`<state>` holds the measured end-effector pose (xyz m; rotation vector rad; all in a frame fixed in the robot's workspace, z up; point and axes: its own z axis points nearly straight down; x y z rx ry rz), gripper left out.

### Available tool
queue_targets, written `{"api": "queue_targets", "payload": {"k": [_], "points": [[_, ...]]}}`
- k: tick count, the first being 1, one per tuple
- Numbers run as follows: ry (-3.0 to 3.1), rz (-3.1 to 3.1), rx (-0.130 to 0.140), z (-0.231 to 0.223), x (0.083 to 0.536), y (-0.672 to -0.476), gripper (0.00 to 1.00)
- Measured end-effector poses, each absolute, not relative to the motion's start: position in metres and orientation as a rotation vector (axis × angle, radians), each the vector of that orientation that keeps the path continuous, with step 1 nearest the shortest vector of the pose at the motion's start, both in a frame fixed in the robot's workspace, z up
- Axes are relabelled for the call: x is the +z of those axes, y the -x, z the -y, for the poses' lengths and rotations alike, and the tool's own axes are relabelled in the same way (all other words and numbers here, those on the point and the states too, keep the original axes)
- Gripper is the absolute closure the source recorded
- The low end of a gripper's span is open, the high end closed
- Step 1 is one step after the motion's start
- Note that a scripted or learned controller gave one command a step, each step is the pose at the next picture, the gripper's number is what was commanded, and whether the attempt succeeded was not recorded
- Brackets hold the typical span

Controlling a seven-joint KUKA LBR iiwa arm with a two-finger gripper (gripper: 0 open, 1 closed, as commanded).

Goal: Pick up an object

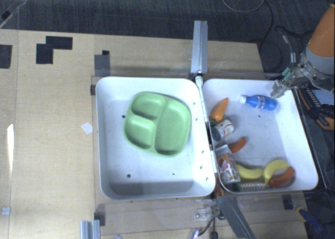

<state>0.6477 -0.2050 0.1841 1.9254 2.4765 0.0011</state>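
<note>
The right bin holds several small objects. A blue bottle with a white cap lies near its far edge. An orange carrot and a small can sit by the left wall, with a small orange-red piece just below them. A printed packet, a yellow banana and a red-orange item lie along the front wall. My gripper hangs over the bin's far right corner, just right of the blue bottle and above it, with nothing visibly in it.
In the left bin lies a green divided plate. A metal divider post stands between the bins at the back. The grey arm with its orange band enters from the upper right.
</note>
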Motion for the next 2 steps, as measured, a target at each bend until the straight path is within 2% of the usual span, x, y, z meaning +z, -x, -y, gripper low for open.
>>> {"api": "queue_targets", "payload": {"k": [1, 2], "points": [[-2.069, -2.36, 0.002, 0.205, 0.207, -0.6, 1.0], [-2.523, -1.865, 0.002, 0.205, 0.225, -0.625, 1.0]]}}
